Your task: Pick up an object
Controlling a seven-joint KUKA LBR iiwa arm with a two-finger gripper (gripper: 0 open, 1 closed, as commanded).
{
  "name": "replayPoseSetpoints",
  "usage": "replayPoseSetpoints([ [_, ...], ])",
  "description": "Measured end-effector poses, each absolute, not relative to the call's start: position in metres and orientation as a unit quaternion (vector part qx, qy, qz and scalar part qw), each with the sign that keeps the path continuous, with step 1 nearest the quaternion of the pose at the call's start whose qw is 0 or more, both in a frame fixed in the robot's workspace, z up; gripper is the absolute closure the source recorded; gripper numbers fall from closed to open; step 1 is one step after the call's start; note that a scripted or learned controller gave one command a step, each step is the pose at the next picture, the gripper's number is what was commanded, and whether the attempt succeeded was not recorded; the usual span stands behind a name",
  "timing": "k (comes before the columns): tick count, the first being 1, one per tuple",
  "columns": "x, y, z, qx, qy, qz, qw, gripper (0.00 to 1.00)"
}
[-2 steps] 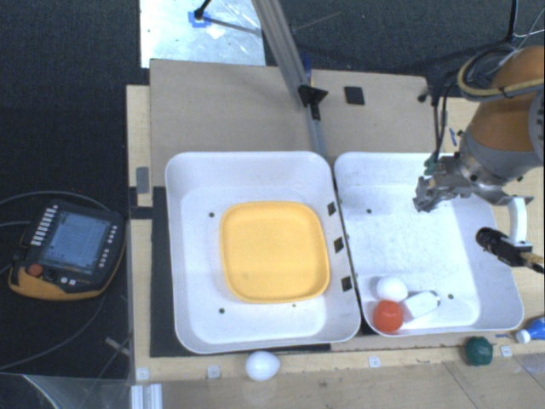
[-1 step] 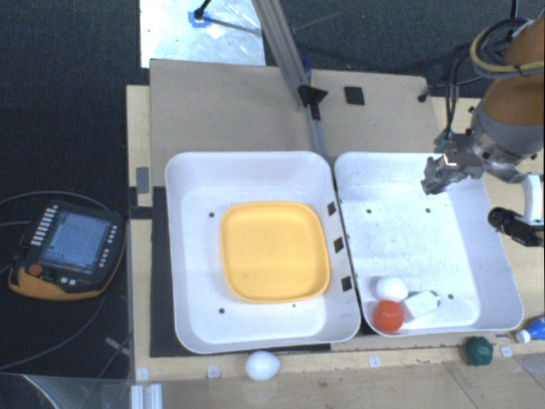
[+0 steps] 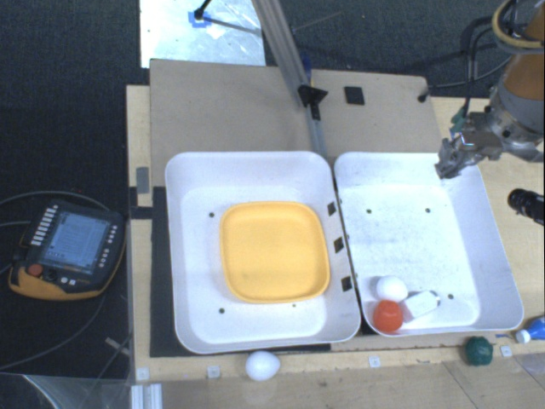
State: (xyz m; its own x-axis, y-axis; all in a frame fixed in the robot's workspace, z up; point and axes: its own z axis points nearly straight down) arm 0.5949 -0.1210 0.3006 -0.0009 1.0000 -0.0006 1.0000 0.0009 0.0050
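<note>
A yellow square plate (image 3: 275, 251) lies in the left bin (image 3: 192, 228). In the near corner of the right bin (image 3: 477, 228) sit a white ball (image 3: 391, 287), a red ball (image 3: 389, 315) and a small white block (image 3: 421, 303), close together. My gripper (image 3: 450, 161) hangs over the far right edge of the right bin, well away from those objects. Nothing shows between its fingers.
A white egg-shaped object (image 3: 262, 365) lies on the bench in front of the left bin. A dark green ball (image 3: 479, 350) and a blue-tipped item (image 3: 530, 334) rest near the front right corner. A teach pendant (image 3: 66, 247) sits left of the bench.
</note>
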Motion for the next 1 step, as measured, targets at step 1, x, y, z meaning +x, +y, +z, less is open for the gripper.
replayPoseSetpoints([
  [1, 0.5865, -0.0707, 0.2989, 0.706, 0.708, 0.0006, 0.0, 1.0],
])
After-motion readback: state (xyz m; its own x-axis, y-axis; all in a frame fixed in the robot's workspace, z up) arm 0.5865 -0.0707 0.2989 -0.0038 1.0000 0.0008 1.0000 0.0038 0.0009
